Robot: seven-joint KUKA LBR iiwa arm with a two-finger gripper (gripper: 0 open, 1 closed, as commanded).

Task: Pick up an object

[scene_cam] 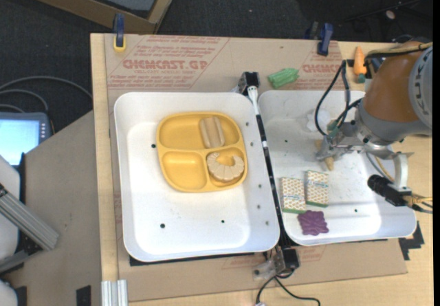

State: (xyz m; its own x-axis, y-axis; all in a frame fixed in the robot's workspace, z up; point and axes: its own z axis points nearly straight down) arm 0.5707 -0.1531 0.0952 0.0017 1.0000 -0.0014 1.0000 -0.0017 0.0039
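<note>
Two shallow white bins on worktop. Two-finger gripper [328, 158] low in right white bin [289, 108], right of frame centre; finger state impossible to tell. Nothing lifted yet: checked flat packets [306, 191] and purple lumpy toy [313, 222] lying just below. Grasp and lift remaining.

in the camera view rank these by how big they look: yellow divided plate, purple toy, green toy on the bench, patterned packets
1. yellow divided plate, clearly the largest
2. patterned packets, taken as a pair
3. purple toy and green toy look about alike; the green one lies farther from the camera, so I will not rank them.
</note>
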